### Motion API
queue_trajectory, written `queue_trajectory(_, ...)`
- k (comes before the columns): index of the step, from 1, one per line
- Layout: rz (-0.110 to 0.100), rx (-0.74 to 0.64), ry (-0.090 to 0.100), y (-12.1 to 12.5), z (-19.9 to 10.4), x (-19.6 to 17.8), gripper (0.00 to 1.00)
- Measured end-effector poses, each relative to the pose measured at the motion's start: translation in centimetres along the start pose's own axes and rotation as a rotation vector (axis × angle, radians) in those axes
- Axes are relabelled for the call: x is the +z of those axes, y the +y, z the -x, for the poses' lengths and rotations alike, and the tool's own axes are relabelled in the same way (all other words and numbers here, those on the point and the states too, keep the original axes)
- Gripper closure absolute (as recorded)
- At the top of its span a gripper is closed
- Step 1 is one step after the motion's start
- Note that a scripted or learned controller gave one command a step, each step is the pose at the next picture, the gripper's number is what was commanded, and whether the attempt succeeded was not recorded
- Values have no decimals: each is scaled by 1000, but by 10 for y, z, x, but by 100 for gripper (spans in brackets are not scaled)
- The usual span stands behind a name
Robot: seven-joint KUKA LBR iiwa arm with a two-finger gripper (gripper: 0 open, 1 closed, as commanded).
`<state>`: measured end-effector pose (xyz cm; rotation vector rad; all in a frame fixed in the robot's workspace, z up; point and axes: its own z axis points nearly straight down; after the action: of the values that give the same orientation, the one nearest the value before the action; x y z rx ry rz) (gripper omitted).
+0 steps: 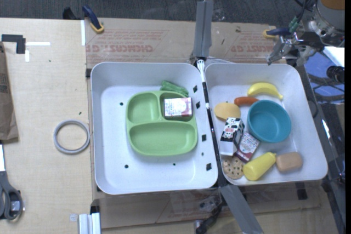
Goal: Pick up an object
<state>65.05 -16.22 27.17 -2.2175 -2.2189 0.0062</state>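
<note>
My gripper (282, 51) hangs at the back right, just beyond the far rim of the right bin (307, 97), above the cardboard and apart from every object. That bin holds a yellow banana (265, 89), a small orange-red piece (245, 100), a blue bowl (269, 121), a flat yellow disc (227, 111), a black-and-white carton (231, 134), a small red-and-white carton (248, 146), a cookie (233, 168), a yellow bottle (259, 166) and a tan bread roll (289, 161).
The left bin (104, 134) holds a green divided tray (162, 137) with a pink carton (177, 107) in one compartment and a green cloth (174, 87) behind it. A tape ring (72, 136) lies on the bench at left. A metal divider (203, 30) stands between the bins.
</note>
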Motion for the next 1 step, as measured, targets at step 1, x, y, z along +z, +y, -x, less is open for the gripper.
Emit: queue_trajectory(1,-1,29,0,-34,-3,127,0)
